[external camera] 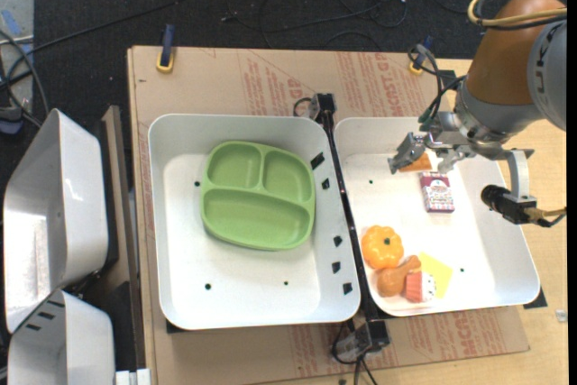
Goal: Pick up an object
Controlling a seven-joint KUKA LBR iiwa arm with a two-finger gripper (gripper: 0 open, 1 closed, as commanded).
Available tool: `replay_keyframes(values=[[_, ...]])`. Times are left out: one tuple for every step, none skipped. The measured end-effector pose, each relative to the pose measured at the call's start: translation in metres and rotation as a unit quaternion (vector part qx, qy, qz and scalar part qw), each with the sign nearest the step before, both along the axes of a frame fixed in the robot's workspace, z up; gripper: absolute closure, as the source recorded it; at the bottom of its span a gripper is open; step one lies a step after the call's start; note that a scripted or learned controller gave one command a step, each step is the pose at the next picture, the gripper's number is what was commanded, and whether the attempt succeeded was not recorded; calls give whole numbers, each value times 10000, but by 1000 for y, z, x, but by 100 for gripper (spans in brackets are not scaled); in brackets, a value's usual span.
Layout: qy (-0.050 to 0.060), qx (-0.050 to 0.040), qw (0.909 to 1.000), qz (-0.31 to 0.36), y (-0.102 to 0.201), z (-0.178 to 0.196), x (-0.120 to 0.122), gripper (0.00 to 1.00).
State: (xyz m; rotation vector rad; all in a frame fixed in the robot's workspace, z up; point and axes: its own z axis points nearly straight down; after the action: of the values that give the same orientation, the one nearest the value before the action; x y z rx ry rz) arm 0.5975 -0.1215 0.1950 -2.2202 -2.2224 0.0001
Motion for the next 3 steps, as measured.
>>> replay_keyframes(values=[[17,0,10000,-13,-7,-59,5,0],[22,2,10000,-11,-6,-106,4,0],[-8,-6,10000,-14,-6,-92,5,100]])
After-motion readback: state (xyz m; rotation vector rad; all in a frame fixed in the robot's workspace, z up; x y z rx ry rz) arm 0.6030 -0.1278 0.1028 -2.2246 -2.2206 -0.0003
